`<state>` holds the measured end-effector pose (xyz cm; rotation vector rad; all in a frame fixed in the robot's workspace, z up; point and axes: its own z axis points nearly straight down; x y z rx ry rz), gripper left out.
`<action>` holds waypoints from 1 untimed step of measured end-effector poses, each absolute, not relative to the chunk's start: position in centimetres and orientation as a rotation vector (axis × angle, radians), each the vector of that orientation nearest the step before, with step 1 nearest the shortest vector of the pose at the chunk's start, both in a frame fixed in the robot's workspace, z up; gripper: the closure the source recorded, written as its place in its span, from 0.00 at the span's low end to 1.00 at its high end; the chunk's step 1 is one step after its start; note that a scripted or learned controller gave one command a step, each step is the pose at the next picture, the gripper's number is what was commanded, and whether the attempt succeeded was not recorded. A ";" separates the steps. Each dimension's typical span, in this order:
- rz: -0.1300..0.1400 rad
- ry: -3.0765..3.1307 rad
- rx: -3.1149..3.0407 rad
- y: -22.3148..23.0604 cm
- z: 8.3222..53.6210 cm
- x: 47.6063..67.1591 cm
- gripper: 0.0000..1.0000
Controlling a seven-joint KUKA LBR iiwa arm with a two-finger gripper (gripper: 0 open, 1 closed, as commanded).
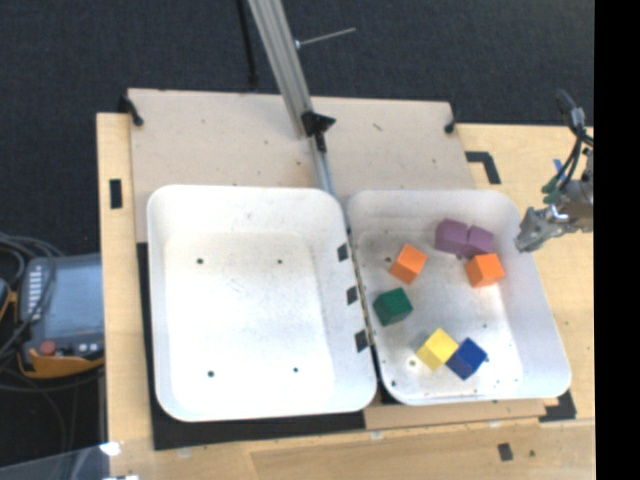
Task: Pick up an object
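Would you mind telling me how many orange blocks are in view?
2, both in the right bin: one orange block near its middle left, the other just below the purple piece. None seem hidden.

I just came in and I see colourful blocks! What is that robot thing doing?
A robot arm is reaching in from the right, and its gripper sits at the right bin's rim, with nothing in it. The blocks all lie in that bin: a purple block, two orange blocks, a green block, and a yellow block touching a blue block. It is meant to pick one up, but none is lifted yet. The nearest is the orange one beside the purple.
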<state>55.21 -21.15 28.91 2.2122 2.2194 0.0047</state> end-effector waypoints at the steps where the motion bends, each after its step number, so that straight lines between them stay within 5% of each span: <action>1: 0.001 2.227 2.214 -16.5 28.6 55.1 1.00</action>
